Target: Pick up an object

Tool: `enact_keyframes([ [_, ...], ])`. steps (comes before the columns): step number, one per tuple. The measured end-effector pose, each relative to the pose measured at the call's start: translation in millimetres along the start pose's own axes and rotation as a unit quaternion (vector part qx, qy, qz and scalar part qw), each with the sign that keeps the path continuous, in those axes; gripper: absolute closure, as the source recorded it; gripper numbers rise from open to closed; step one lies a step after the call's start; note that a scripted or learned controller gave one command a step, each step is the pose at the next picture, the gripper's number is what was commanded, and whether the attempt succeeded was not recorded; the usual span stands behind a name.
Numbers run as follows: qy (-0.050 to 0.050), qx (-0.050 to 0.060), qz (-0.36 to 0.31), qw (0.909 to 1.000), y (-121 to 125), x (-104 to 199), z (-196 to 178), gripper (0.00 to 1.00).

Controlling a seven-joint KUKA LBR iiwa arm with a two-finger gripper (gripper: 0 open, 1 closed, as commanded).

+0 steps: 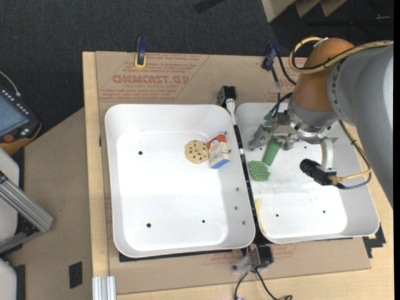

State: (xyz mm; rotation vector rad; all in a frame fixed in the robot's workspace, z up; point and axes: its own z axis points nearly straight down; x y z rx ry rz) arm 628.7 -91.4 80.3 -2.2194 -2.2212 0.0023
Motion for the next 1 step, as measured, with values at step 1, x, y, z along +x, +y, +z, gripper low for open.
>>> enact_keyframes([
  [1,-0.001,-0.003,0.001,1.0000,1.0,-0.8,-15.4,1.00],
])
